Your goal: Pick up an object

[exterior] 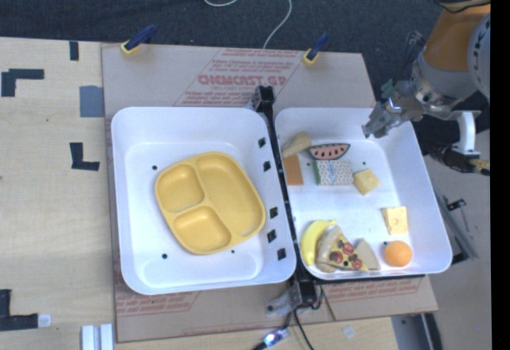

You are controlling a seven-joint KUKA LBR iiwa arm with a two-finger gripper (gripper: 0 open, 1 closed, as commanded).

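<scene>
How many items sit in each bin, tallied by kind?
Yellow divided plate, left bin: 1
Play-food pieces, right bin: 9, namely watermelon slice, banana, pizza slice, orange, two yellow cheese blocks and three other pieces
Total: 10

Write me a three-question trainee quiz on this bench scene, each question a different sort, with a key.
1. True or false: the yellow divided plate lies in the left bin.
2. Multiple choice: the orange ball sits in which part of the right bin? A. far left corner B. near right corner C. centre
3. Fill in: the watermelon slice lies just above the ______ block.

Key
1. True.
2. B; it sits beside the pizza slice and the banana.
3. Speckled; the speckled block lies just below the slice. The gripper hovers over the bin's far right corner, with nothing seen between its fingers.
</scene>
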